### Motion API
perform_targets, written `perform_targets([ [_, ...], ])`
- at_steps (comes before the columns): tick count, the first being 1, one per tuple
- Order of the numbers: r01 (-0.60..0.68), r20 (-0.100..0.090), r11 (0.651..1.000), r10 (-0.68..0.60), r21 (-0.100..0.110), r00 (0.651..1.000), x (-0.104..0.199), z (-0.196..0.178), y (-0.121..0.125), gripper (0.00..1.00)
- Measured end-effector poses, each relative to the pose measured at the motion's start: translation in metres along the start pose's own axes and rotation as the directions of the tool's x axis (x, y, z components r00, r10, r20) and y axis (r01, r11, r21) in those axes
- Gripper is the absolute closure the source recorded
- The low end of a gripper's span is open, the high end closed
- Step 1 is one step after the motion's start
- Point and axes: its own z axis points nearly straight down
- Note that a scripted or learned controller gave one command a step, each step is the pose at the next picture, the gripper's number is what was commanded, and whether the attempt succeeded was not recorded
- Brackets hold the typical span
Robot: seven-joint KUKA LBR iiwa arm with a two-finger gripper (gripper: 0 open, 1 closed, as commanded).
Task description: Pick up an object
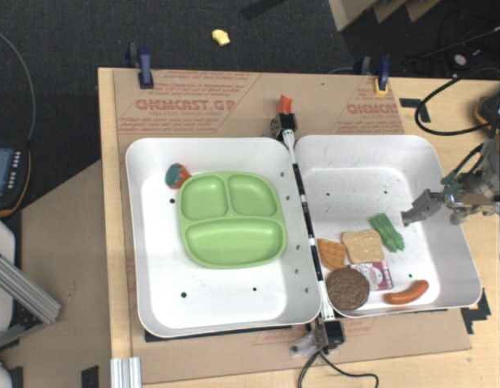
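Note:
The right bin (355,176) holds a cluster of toy foods in its near half. There is a green pickle (387,231), a slice of toast (362,245), an orange waffle (332,254), a round brown patty (348,288), a purple packet (379,276) and an orange-red sausage (407,292). My gripper (432,204) hangs over the right side of this bin, just up and to the right of the pickle. Nothing shows in its grasp.
The left bin (153,257) carries a green divided plate (231,218) and a small red and green toy (178,175) at its far left corner. Clamps and a cable run along the divider (297,192) between the bins. Black cables (444,111) lie at the bench's far right.

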Motion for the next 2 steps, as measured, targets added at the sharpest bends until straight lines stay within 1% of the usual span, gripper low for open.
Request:
perform_targets([
  [1, 0.0, -0.002, 1.0, 0.0, 0.007, 1.0, -0.02, 0.095, 0.044, 0.0],
  [2, -0.001, -0.003, 1.0, 0.001, 0.001, 1.0, -0.012, 0.16, 0.048, 0.0],
])
